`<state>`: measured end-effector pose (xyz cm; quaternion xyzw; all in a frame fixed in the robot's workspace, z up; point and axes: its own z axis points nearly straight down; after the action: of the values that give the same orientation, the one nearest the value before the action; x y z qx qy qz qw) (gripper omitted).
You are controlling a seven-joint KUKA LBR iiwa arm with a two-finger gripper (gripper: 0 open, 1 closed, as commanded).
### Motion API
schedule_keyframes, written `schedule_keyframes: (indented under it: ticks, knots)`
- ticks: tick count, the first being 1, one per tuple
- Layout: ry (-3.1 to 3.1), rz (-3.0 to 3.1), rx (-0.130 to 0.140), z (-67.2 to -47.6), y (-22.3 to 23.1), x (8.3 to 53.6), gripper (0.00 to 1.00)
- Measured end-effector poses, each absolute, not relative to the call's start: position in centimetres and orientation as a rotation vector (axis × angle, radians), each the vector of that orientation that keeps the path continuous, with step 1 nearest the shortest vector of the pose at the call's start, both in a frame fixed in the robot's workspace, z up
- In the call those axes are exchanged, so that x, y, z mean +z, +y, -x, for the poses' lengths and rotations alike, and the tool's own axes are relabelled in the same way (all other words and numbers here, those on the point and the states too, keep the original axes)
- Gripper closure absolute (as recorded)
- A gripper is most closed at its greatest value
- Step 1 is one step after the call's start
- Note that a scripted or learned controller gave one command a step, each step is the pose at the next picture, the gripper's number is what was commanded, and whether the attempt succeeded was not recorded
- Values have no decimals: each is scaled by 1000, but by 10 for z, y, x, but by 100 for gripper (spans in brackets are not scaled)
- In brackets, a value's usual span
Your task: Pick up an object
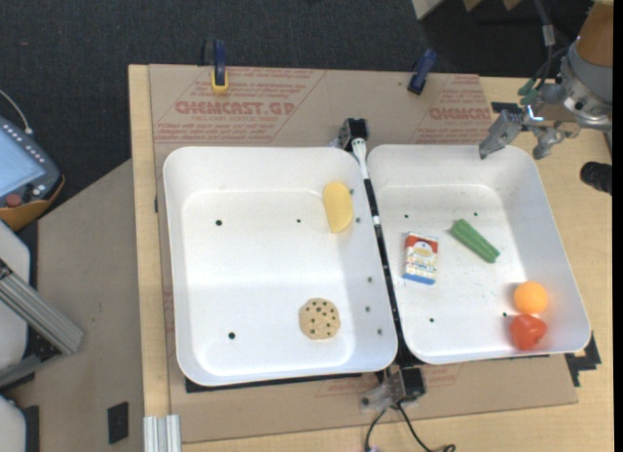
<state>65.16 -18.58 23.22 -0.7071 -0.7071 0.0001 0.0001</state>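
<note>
The pincer [519, 138] hangs over the far right corner of the right bin [552, 216], fingers spread apart, nothing between them. In that bin: a green piece [474, 241] and a small carton [421, 258] near the middle, an orange ball [531, 297] and red ball [527, 331] touching at the near right corner. The left bin [185, 245] holds a yellow piece [338, 207] and a cookie [318, 319].

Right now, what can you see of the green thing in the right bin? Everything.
The green object is a short, flat-looking bar, plain mid-green, maybe plastic, with no markings I can make out. It lies flat on the floor of the right bin, set diagonally, upper-middle area. Nothing touches it; the small carton sits apart to its left.
</note>
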Motion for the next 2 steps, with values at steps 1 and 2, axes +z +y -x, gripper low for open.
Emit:
schedule_keyframes:
  ticks: [1, 2]
  knots:
    - [-2215, 2219, 6, -606, -177, 203, 0]
    - [-2213, 2213, 9, -579, -158, 93, 0]
